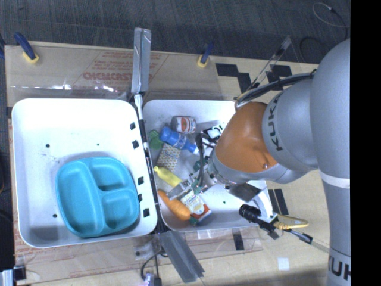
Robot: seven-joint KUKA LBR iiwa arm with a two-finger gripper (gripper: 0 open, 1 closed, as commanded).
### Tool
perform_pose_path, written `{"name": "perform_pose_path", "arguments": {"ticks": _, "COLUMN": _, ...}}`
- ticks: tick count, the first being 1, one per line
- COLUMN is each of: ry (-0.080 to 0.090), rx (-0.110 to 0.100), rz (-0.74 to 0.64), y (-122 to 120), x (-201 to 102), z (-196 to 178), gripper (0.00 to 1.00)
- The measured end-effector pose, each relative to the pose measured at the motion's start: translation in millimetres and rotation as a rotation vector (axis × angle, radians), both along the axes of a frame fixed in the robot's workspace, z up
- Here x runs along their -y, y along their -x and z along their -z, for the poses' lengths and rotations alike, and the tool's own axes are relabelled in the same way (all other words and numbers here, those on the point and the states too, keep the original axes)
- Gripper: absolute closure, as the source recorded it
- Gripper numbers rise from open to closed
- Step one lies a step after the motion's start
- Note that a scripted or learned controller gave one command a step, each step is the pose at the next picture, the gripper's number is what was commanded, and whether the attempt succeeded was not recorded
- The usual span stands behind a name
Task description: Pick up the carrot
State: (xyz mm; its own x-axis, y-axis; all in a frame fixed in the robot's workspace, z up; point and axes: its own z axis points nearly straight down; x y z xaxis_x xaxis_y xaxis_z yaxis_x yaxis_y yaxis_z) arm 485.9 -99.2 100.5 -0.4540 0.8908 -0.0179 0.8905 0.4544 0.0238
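camera view looks down on two white bins side by side. the left bin (24, 159) bears a blue divided tray (95, 195). the right bin (238, 210) is crowded: a can (183, 124) at about 12 o'clock of the pile, a blue bottle (177, 139) just under it, a yellow thing (166, 176) near the bin's 9 o'clock side, and the carrot (174, 206) at about 7 o'clock, lying close to the bin's front left corner. a small printed packet (196, 208) lies just beside the carrot, at its 3 o'clock, perhaps touching it.

the arm with its orange band (241, 145) comes from 3 o'clock, and the gripper (199, 180) hangs over the clutter, at about 1 o'clock from the carrot and near it. nothing is seen between its fingers, and whether they are spread or pressed together cannot be told.

to do this step well, the gripper should probably move toward 7 o'clock until it stands over the carrot's middle, turn so the fingers cross its short width, and go down clear of the packet and the bin wall.
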Motion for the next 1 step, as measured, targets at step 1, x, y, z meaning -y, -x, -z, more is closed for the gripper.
{"name": "perform_pose_path", "arguments": {"ticks": 1, "ry": -0.002, "rx": -0.01, "rz": -0.006, "y": 2.2, "x": -0.4, "z": -7.4, "gripper": 1.0}}
